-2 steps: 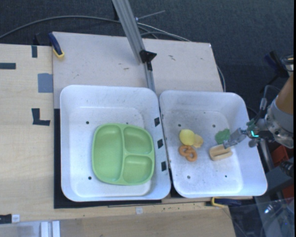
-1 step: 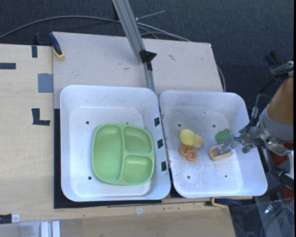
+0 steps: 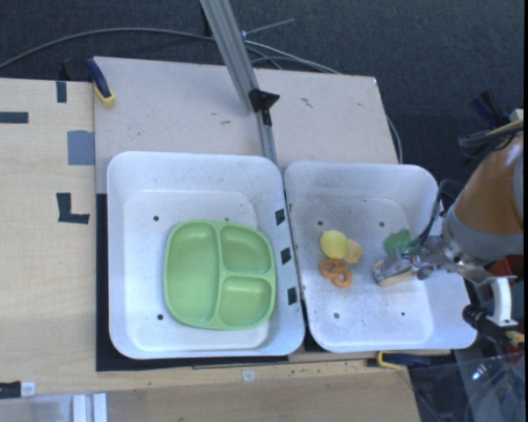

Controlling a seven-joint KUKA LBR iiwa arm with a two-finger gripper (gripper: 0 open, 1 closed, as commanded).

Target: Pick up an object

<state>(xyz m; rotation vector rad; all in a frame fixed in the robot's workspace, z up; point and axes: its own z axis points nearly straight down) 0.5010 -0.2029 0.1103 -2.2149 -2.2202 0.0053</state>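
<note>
Toys sit in the right bin (image 3: 334, 183): a small yellow piece (image 3: 335, 243) touching an orange ring-shaped one (image 3: 337, 273) near its middle, and a green piece (image 3: 397, 240) just beside the gripper (image 3: 396, 271). All look light, hard and smooth, so I'd judge they could skid or roll unless pinched across the narrowest part. Whether the jaws are parted or closed I cannot tell; bare floor lies toward the near wall, while the left bin (image 3: 123, 236) holds a green divided plate (image 3: 219, 274).
</note>
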